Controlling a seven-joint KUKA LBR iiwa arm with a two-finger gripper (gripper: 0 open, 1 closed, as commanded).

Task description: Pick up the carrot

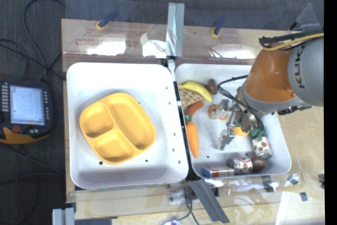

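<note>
Nearest the camera, along the front wall of the right-hand shallow white bin (281,163), lie a small red-and-white tube-like packet (215,172), a small printed can on its side (242,165) and a dark brown rounded lump (258,165) just beside the can. A little farther in, a red-and-green printed carton (261,146) stands near the bin's right side.

The long orange carrot (192,139) lies against the bin's left wall, by the divider between the two bins, with its tip toward the camera. It rests on the bin floor, apart from the jaws.

The metal two-finger gripper (228,137) hangs over the middle of the right bin, below the grey arm's orange band (268,79). Its jaws stand slightly apart with nothing between them. A small yellow piece (241,131) sits just beside the gripper.

Beyond the carrot lie a reddish-orange elongated toy vegetable (194,108), a tan waffle-patterned piece (187,96), a yellow banana (196,88) and a small brown oval thing (212,85).

In the left white bin (79,166) rests a yellow plastic tray with three compartments (117,126).

On the floor at far left lies a dark control pendant with a lit screen (25,110).
</note>
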